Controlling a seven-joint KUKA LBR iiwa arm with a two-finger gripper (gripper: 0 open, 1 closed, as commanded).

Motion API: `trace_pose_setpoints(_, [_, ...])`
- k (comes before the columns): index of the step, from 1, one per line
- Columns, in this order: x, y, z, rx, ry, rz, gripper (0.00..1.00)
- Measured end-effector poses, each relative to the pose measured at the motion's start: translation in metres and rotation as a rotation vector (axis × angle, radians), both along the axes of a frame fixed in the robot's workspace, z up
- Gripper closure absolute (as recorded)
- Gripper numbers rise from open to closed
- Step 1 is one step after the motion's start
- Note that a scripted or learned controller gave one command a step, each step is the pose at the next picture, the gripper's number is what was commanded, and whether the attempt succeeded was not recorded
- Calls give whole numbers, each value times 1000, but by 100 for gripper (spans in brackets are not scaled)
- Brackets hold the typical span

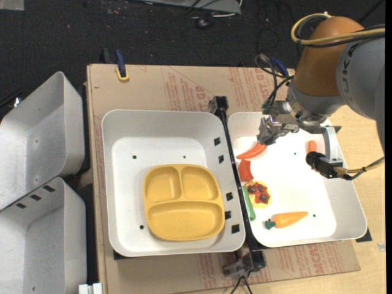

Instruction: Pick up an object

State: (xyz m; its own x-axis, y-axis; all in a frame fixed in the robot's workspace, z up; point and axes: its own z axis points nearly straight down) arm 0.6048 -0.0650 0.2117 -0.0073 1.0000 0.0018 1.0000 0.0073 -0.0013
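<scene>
Dark, speckled floor with loose cables surrounds a cardboard-topped table (pixel 159 81) that carries two shallow white bins. Over the right bin (pixel 343 222) the jaws (pixel 267 132) sit low at the bin's upper-left part, touching or just above the upper end of a red chili pepper (pixel 251 152); whether they are open or closed on it cannot be told from this slant, and nothing is plainly seen gripped.

That pepper looks like a light, smooth plastic toy, likely slippery and curved, so a pinch across its thicker middle would probably hold better than one at the tapering tip. Just below it lies a second red piece (pixel 245 170), then a small dark-and-yellow cluster (pixel 260 192), a green strip (pixel 250 204) along the bin's left wall, and an orange carrot (pixel 288 218) near the front. A small orange item (pixel 312 146) lies at the right, beside the arm's black fitting.

Beyond, the left bin (pixel 122 133) holds a yellow divided plate (pixel 183 202). Two more white bins (pixel 43 127) stand off the table at the far left.
</scene>
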Motion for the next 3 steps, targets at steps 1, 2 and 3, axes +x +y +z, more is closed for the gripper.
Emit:
trace_pose_setpoints(1, [-15,51,15,1,-1,1,100])
trace_pose_setpoints(2, [-19,111,24,0,-2,1,100])
trace_pose_setpoints(3, [-30,157,28,0,0,0,100])
